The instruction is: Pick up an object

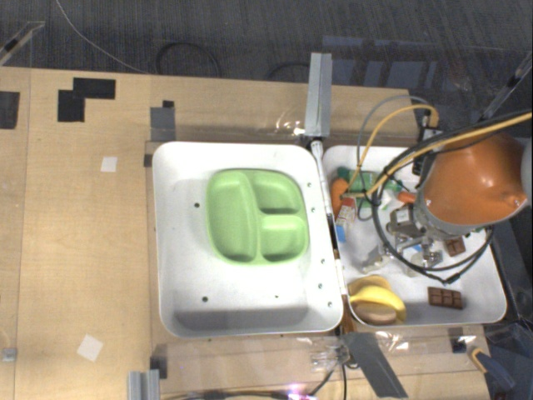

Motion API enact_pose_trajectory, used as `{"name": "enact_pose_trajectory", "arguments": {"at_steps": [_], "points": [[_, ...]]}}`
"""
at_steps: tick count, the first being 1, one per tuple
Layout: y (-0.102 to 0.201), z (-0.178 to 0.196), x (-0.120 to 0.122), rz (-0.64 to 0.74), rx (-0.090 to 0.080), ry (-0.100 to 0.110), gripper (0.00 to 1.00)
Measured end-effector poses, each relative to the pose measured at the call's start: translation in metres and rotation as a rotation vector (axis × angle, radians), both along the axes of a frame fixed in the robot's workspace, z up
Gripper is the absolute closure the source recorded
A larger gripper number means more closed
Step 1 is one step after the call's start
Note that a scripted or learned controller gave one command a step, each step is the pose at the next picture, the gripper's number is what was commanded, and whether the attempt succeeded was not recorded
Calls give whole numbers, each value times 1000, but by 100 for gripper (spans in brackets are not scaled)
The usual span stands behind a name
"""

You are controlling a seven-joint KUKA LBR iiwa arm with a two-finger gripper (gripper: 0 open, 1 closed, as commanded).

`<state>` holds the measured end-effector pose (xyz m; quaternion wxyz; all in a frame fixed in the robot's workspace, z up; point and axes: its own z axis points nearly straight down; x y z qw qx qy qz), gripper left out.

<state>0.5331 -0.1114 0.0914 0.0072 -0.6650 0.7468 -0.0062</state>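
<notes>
Over the right bin (pixel 491 302) near the tabletop's right edge, the gripper (pixel 414 242) hangs low among a banana (pixel 376 297), chocolate bar (pixel 445 297) and carrot (pixel 337 195), with nothing visibly lifted, so the pick remains undone.

right bin (pixel 500 302), contents:
- banana (pixel 376 293): yellow, lying on its side in the near left corner, resting on a tan rounded item (pixel 376 312), identity unclear.
- chocolate bar (pixel 445 297): brown, segmented, flat on the floor near the front wall, right of the banana, apart from it.
- carrot-like orange piece (pixel 337 193): upright-ish along the left wall, far end.
- small green, red and blue items (pixel 348 207): clustered just beside it, too small to tell.
</notes>
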Motion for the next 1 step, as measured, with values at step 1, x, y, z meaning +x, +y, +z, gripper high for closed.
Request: {"name": "enact_pose_trajectory", "arguments": {"at_steps": [1], "points": [[-11,-1,63,7,1,2,0]]}}
